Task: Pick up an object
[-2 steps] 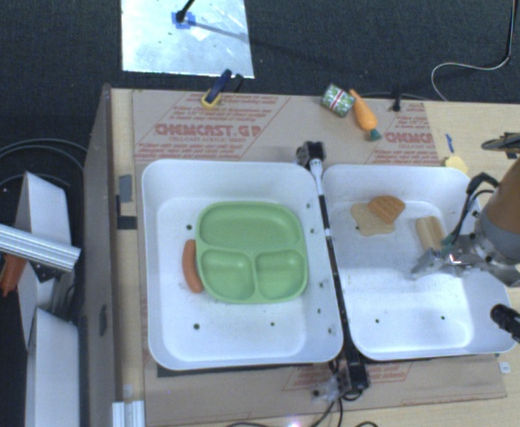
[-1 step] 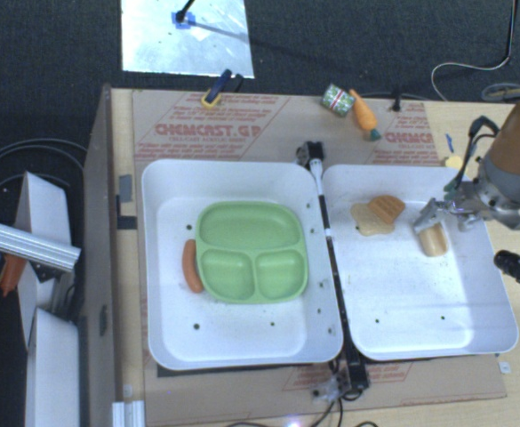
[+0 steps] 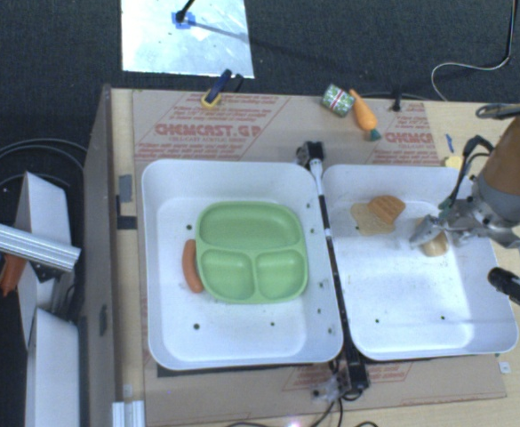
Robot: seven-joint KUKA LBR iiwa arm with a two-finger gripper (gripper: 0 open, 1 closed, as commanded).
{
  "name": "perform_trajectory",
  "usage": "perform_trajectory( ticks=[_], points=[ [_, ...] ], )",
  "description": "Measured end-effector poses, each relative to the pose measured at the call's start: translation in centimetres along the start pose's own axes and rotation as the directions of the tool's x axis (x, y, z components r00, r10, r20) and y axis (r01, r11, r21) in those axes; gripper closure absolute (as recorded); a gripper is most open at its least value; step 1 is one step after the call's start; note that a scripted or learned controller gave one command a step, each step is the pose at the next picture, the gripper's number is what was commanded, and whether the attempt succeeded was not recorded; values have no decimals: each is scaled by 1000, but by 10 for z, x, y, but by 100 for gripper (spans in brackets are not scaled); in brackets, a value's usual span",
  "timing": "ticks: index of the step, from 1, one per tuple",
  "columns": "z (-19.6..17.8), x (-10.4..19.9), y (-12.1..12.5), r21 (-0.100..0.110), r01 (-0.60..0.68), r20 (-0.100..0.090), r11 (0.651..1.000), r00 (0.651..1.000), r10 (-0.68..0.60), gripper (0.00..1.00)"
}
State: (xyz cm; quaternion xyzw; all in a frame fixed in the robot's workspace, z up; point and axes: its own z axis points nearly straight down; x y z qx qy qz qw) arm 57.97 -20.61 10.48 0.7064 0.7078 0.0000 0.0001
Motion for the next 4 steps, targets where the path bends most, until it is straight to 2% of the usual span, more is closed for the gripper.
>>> perform_trajectory(
  ticks=[1,2,3,4],
  points=[
    [-12,0,2,-6,2,2,1000,1000,-2,100],
    [-55,35,-17,-3,2,0,1000,1000,-2,100],
    [-70,64,3,-3,3,-1,1000,1000,-3,100],
    [-44,46,31,-2,2,1,1000,1000,-2,100]
  ],
)
